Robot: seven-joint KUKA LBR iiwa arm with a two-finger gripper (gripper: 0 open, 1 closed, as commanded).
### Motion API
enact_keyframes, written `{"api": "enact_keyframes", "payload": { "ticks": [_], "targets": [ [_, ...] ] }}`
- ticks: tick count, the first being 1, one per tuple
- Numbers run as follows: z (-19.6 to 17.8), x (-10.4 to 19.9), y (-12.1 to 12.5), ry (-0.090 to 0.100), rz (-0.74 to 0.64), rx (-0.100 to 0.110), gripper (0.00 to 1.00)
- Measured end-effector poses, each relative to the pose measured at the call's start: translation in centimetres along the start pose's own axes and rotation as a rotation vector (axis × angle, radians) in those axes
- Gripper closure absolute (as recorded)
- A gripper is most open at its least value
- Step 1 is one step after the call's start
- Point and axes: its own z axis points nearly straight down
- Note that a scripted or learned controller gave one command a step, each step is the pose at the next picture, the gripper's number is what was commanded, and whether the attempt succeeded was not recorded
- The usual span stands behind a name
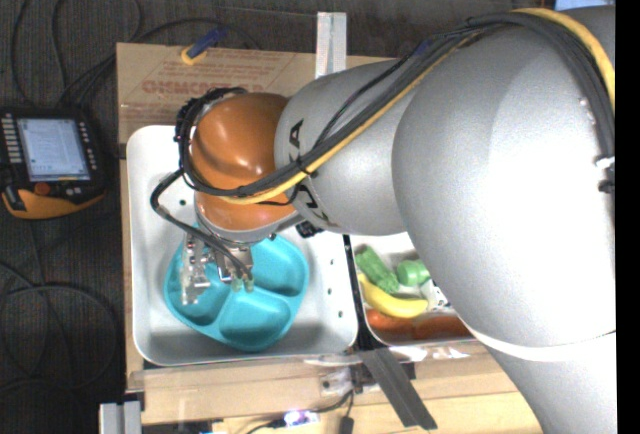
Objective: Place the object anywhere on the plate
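Observation:
A turquoise plate (262, 314) with divided sections lies in the left white bin (150, 222), toward its front. My gripper (218, 274) hangs over the plate's left half, close to its surface, below the orange wrist band (235, 147). Metal parts of the gripper hide what is under it, and I make out no object between them. The big grey arm covers the back of the bin and much of the right side.
The right bin (362, 327) holds a yellow banana (392, 302), green pieces (380, 267) and something orange-red (420, 327) along its front. A cardboard sheet (190, 72) lies behind the left bin. A teach pendant (48, 152) sits on the floor at left.

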Motion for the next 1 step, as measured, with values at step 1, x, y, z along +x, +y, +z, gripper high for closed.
{"api": "enact_keyframes", "payload": {
  "ticks": [1],
  "targets": [
    [-3.38, 2.98, 0.18, 0.000, 0.183, 0.002, 1.00]
  ]
}}
